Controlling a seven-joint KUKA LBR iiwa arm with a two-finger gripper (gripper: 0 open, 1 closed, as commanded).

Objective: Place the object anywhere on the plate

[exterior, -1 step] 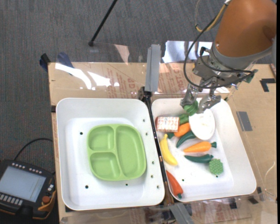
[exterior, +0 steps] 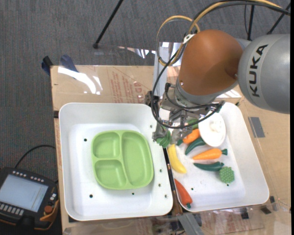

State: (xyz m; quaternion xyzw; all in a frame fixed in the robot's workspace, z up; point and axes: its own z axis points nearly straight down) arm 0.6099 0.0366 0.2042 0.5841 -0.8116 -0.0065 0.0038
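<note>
Gripper (exterior: pixel 162 137) sits low over the right bin's (exterior: pixel 255 180) left edge, jaws closed on a dark green toy (exterior: pixel 163 141), just above the banana (exterior: pixel 176 159). Arm (exterior: pixel 264 72) reaches in from the right, orange band (exterior: pixel 208 58) over the wrist, cables looping above. Green plate (exterior: pixel 122 159) lies in the left bin (exterior: pixel 73 131), well apart from the held toy.

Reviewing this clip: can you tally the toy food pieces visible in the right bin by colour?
Orange: 3, a carrot, a piece near the white item, and one at the bin's lower left edge
Green: 3, a pod, a darker pod, and a bumpy round piece
Yellow: 1, a banana
White: 1, a rounded item
Total: 8
</note>
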